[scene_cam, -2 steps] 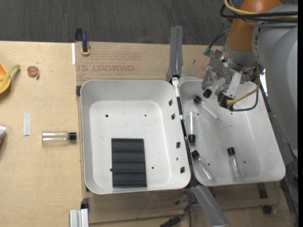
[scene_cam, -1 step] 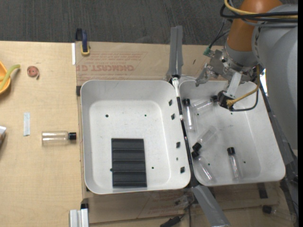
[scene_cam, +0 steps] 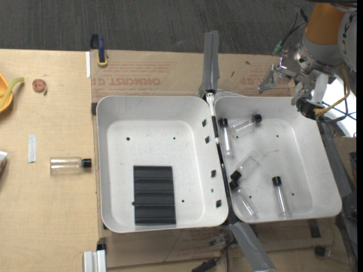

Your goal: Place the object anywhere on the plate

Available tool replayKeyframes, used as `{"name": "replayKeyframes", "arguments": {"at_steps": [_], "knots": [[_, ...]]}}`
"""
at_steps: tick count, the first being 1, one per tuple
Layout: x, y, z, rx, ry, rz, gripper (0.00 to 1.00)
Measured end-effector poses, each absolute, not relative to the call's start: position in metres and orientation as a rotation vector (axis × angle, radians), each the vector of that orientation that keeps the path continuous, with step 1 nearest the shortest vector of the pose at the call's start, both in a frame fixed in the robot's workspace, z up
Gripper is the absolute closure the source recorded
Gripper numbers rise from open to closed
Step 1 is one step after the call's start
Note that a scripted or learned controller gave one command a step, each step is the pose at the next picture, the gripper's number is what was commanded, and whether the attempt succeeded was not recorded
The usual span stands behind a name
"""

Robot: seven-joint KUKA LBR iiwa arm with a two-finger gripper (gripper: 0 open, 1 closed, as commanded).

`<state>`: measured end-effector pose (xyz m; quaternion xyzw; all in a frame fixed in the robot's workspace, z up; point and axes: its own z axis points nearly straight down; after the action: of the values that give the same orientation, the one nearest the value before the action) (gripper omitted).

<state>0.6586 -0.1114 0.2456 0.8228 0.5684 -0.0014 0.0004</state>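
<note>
Gripper [scene_cam: 283, 72] hung above the far right corner of the right bin [scene_cam: 317, 211], beyond its rim; whether it gripped anything could not be told. Nearest the camera, a vial [scene_cam: 278, 196] lay in that bin, cap pointing away, with another [scene_cam: 240, 196] beside the divider. Farther back, one [scene_cam: 225, 137] ran along the divider and one [scene_cam: 245, 123] lay slantwise, closest to the gripper, down and to its left. By my judgement that slanted vial was the likeliest pick. A dark ribbed plate [scene_cam: 153, 195] sat near the front of the left bin [scene_cam: 108, 152], well apart leftward, across the divider. Cardboard covered the surface [scene_cam: 51, 118] around both bins.
</note>
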Motion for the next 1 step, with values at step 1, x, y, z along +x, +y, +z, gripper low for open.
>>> {"name": "replayKeyframes", "arguments": {"at_steps": [1], "knots": [[0.6395,-0.1558,0.4289,2.626,1.724,-0.005,0.00]]}}
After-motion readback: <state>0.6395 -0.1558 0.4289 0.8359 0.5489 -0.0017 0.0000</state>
